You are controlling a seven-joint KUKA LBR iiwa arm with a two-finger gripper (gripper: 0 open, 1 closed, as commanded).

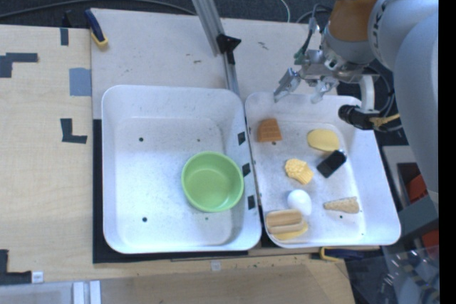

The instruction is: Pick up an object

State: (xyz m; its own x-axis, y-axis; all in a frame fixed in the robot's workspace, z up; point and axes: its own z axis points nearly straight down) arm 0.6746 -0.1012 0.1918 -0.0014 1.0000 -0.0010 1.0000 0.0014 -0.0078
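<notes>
- Grey arm's gripper (pixel 302 87) spread wide, grasping nothing, poised above right bin (pixel 377 224) far rim.
- Nothing lifted yet: brown block (pixel 268 130) nearest, resting on bin floor.
- Left: descend, clench, raise.

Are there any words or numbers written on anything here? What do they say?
None: no words, numbers or brand marks can be read anywhere.
The round green plastic bowl is plain.
The small black block shows no label.
The grey tape pieces on the wooden bench are blank.
</notes>
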